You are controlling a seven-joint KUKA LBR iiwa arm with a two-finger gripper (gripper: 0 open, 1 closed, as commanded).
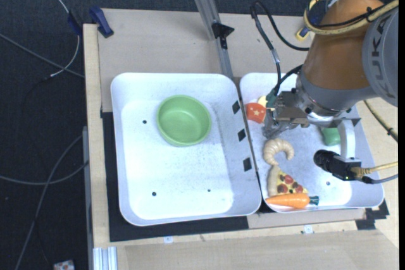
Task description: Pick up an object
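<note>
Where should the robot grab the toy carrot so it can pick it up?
Probably across the middle of the carrot's orange body, coming straight down. It lies flat, lengthwise along the near wall of the right bin, so the fingers should close across its narrow width. The pizza slice sits right beside it, leaving little room on that side.

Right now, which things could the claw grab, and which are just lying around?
For grabbing, near the claw:
tan croissant toy
pizza slice toy
orange carrot toy
red-orange toy
small green block

Lying about:
round green bowl
blue clamp
</note>
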